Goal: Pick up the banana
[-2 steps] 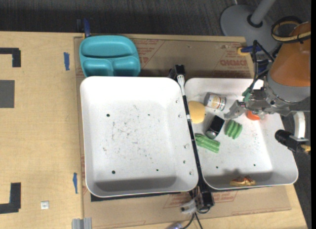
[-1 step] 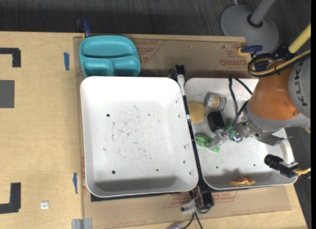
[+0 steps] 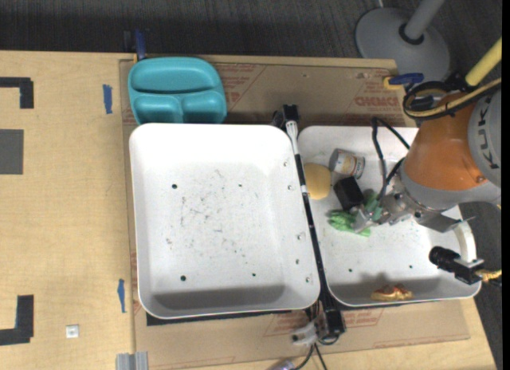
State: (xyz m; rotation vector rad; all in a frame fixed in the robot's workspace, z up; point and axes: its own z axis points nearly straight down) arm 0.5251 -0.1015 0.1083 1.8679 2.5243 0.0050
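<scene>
While my gripper (image 3: 368, 215) hovers over a green object (image 3: 349, 222), its state unclear, the banana (image 3: 316, 181) lies beside the right bin's (image 3: 398, 273) left wall; I may grab the wrong item.

The grey arm (image 3: 478, 133) comes in from the right, its orange band (image 3: 441, 157) sitting just above the wrist. From there it bends down and to the left, ending in the claw (image 3: 368, 215), which hangs low. The claw's tips are too small and cluttered to read.
</scene>
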